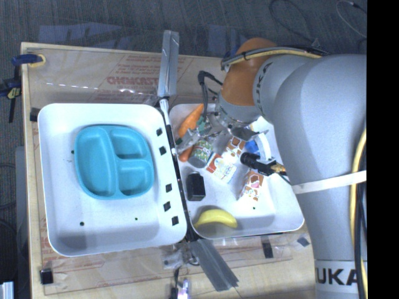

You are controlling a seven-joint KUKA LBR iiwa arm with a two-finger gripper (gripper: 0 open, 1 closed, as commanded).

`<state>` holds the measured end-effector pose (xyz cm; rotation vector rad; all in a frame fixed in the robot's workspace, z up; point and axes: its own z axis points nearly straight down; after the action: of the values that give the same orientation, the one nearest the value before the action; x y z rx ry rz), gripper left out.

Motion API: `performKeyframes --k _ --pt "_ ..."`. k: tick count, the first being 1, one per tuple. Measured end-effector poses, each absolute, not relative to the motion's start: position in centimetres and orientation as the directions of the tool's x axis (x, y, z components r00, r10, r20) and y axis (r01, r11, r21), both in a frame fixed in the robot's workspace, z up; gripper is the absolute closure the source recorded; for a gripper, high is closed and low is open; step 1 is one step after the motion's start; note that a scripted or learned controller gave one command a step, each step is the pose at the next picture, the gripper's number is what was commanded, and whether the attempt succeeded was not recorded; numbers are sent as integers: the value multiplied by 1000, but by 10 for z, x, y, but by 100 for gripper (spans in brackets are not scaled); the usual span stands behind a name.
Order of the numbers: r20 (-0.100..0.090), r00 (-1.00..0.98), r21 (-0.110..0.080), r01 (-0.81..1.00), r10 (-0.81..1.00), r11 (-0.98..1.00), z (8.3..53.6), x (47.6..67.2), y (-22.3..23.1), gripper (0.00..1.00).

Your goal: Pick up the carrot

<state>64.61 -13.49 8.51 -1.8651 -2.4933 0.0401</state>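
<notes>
Over the right bin [283, 212], at its far end, the gripper [209, 128] hangs low among the clutter, and whether it is open or closed cannot be told from this angle. Just to its left, close against the bin's left wall, lies the carrot [189, 124], slanted, with its lower end running under other items. Nearer the camera than the gripper sit printed packets [225, 161], a black block [196, 186] and a banana [216, 218], while well off to its left the other bin [56, 167] holds a blue divided tray [114, 161].
</notes>
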Motion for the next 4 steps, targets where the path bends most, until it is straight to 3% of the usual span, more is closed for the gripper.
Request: performKeyframes --k 1,2,3,4 --pt "31 -279 -38 959 960 280 85 649 -161 0" --pt "32 -557 -37 829 830 558 86 646 -173 0" --pt "34 -734 -46 676 678 735 85 641 -138 0" --pt "0 -735 -1 678 678 735 106 594 -211 0"
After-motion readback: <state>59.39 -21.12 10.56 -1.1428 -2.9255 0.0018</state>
